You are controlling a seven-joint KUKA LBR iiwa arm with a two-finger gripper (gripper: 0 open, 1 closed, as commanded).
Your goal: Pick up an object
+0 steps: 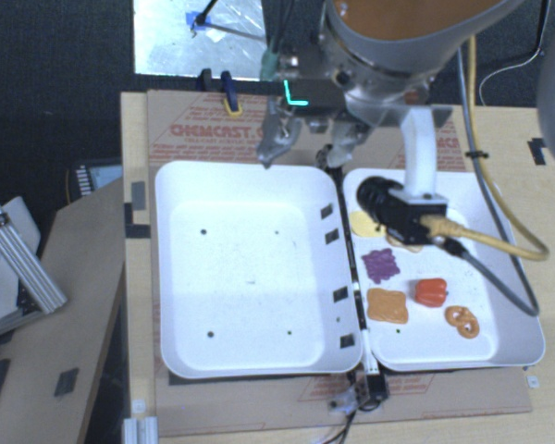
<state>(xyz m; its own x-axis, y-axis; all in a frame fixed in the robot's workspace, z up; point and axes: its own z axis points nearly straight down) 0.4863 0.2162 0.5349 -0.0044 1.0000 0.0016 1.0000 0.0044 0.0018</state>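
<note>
We saw the gripper (305,148) spread and holding nothing above the bins' far rim, a knobbly purple grape cluster (380,265), long axis near-to-far, a glossy red pepper (431,291), a twisted pretzel (462,321), all in the smooth right bin (513,336).

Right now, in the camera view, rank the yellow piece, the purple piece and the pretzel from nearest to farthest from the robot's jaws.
1. Yellow piece, towards the back of the right bin.
2. Purple piece, mid-bin, near the divide.
3. Pretzel, front right.

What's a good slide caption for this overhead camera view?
Arm's open claw hovers above the bins' far edge; purple, orange and red toys lie in the right bin.
</note>
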